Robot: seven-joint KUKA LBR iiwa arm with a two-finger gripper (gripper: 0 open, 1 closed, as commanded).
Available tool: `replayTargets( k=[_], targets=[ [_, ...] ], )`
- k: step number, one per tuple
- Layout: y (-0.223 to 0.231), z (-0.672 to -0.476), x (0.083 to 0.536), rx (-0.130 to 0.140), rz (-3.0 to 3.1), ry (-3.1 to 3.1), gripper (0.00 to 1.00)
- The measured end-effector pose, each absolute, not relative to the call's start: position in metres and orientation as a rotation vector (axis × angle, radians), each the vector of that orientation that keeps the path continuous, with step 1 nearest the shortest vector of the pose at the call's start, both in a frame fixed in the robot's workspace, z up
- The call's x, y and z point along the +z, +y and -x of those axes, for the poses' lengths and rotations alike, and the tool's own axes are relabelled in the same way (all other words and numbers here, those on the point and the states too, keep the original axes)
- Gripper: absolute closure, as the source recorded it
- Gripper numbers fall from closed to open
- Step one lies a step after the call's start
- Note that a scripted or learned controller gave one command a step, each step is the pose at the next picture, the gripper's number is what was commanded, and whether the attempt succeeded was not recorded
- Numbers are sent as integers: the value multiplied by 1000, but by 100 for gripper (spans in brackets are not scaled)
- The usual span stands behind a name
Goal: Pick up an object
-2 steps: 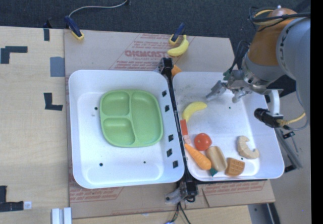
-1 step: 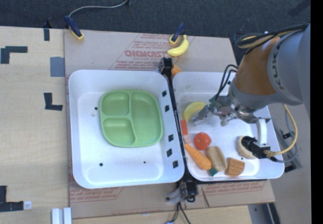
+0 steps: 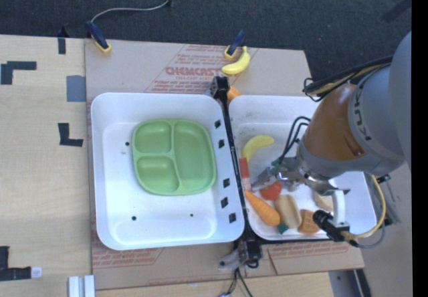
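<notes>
My gripper [image 3: 276, 176] hangs low in the right bin [image 3: 267, 110], just above a small red piece [image 3: 270, 190]. Around it lie a yellow banana slice [image 3: 257, 146], an orange carrot [image 3: 263, 208], a tan bread-like roll [image 3: 288, 209] and an orange-brown lump [image 3: 307, 222]. The wrist and arm [image 3: 338, 130] cover the bin's right half. How the fingers stand is hidden by their own dark shape, and I see nothing clearly between them.
The left bin [image 3: 107, 155] holds a green divided plate [image 3: 174, 157]. A black divider with clips [image 3: 227, 155] runs between the bins. A yellow clamp [image 3: 236, 61] and a blue clamp [image 3: 97, 36] sit on the cardboard behind.
</notes>
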State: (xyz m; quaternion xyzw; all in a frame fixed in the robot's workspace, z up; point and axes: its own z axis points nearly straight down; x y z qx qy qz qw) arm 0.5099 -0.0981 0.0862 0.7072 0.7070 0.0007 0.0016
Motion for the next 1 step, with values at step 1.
replayTargets(
  k=[1],
  targets=[
    [-99, -511, 96, 3, -2218, 2216, 100]
  ],
)
